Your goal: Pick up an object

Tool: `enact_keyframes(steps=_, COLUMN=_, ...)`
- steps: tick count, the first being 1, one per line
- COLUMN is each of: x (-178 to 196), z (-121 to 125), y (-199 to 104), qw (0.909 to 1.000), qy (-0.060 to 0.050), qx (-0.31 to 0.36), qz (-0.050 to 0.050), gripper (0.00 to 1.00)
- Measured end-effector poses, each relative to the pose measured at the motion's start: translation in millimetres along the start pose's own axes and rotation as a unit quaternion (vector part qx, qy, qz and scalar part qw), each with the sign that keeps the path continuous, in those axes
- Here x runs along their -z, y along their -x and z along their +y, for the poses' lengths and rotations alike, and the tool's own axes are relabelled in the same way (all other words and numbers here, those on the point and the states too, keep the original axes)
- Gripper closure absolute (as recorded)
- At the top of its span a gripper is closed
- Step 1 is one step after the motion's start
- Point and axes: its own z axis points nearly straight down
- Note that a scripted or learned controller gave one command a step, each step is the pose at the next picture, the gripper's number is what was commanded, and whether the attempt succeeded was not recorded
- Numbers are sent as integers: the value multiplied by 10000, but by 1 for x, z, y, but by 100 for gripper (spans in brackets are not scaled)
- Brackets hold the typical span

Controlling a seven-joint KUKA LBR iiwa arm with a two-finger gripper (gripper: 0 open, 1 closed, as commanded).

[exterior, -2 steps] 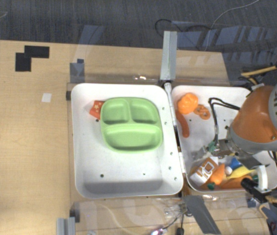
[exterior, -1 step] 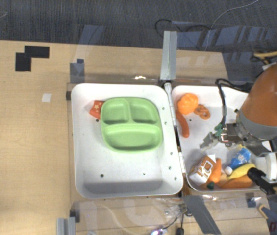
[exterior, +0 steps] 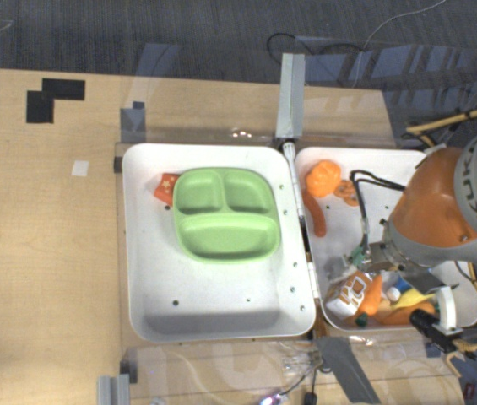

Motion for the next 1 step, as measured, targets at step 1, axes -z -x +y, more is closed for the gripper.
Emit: enact_keyframes(steps=1, x=12, z=4, y=-1, qw=10000, qy=49, qx=6, qz=-2, gripper=100)
